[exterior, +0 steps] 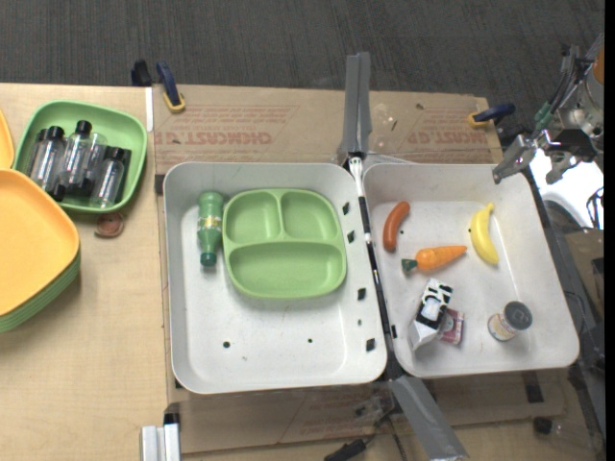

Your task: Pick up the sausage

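Note:
The sausage (395, 226), short and orange-red, lies in the upper left part of the right bin (548, 257), close to the divide between the two bins. It stands nearly upright in the picture and touches nothing. My gripper (540, 150) hangs at the bin's far right corner, above the rim and well to the right of the sausage. The arm's grey body runs off the right edge behind it.
An orange carrot (437, 256) lies just below and to the right of the sausage, with a banana (484, 235) further right. A small carton (434, 315) and a can (509, 321) sit near the front. The left bin (192, 344) holds a green divided plate (284, 242) and a green bottle (209, 227).

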`<action>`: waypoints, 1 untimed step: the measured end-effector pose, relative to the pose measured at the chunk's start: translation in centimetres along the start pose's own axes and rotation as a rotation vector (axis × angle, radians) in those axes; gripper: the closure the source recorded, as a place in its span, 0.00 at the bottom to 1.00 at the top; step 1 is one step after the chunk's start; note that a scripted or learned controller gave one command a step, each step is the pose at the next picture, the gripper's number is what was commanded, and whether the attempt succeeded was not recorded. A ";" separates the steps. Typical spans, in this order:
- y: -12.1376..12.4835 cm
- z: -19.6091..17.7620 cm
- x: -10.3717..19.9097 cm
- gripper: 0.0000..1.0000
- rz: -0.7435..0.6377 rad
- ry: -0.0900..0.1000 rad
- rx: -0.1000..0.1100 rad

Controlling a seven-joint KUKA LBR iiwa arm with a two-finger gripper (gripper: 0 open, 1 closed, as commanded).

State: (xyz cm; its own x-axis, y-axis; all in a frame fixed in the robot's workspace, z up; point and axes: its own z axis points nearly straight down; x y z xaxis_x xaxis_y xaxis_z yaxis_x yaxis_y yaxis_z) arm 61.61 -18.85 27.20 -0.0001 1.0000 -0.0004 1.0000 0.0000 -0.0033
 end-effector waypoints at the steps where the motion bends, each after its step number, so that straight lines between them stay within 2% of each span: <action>1: -9.5 9.5 -1.1 0.00 -0.171 0.001 -0.001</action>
State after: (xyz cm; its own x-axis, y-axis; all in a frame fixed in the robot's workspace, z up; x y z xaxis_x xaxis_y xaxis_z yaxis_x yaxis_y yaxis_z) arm 52.10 -19.97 17.76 -0.1699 0.9855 0.0009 0.9855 0.1699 -0.0022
